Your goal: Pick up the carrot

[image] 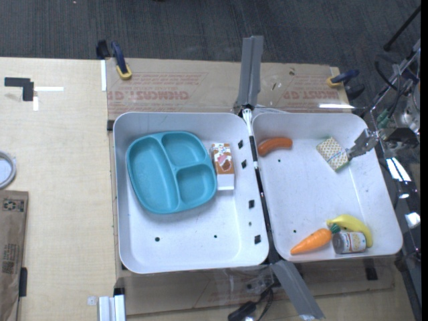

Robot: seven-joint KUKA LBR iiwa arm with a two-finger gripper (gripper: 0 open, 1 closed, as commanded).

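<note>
camera view: looked down at a slant on two shallow white bins set side by side. found the tapered orange plastic carrot with a green top (311, 241) lying flat on the floor of the right-hand white bin (304, 192), close to its near wall, pointed end toward the divider and green end toward the right. noted that green end touching or just beside a curved yellow plastic banana (352, 224) and a small grey tin lying on its side (349, 243). saw the grey two-finger gripper (358, 147) reaching in from the right, well apart from the carrot, just beside a small green-and-white patterned block (332, 154) near the far right wall. could not tell whether the gripper was open, closed or holding anything; saw no carrot in it. spotted an orange sausage-shaped toy (275, 144) by the far wall. over in the left-hand white bin (187, 243), saw a light blue three-part plastic plate (172, 171) and a small printed carton (223, 159) beside it.

judged the step in hand to be the approach. best done by crossing toward the near wall, coming down over the carrot's middle or pointed half, away from banana and tin, closing across its narrow width. risked otherwise nudging the neighbours or rolling the carrot against the wall.
</note>
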